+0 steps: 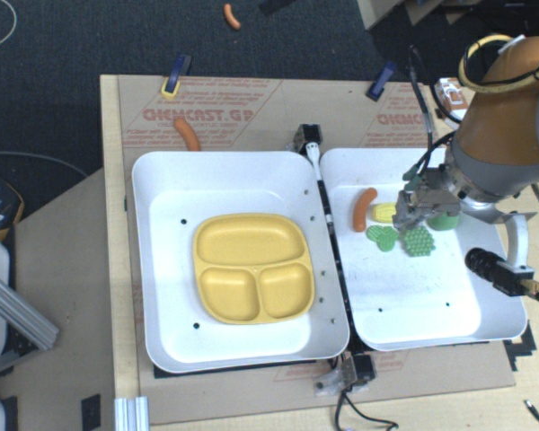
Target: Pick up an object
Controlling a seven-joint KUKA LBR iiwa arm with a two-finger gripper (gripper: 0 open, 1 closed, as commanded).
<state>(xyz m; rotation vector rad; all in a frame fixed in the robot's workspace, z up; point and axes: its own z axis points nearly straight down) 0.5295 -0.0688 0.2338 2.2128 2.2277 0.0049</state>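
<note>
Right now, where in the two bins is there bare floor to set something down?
Free: right bin's near half, below the green toys; left bin's strips around the yellow divided tray. Crowded: right bin's far middle, where hot dog, corn and gripper cluster.

In the right bin you see an orange sausage (364,208), yellow corn (383,213) and green pieces (383,237) clustered together.

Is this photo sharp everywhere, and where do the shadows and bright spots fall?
Camera view: even, soft light; the white bins look bright, nearly washed out; the yellow tray shows mild sheen; faint shadow lies under the gripper; the small food pieces beside it look slightly soft.
</note>
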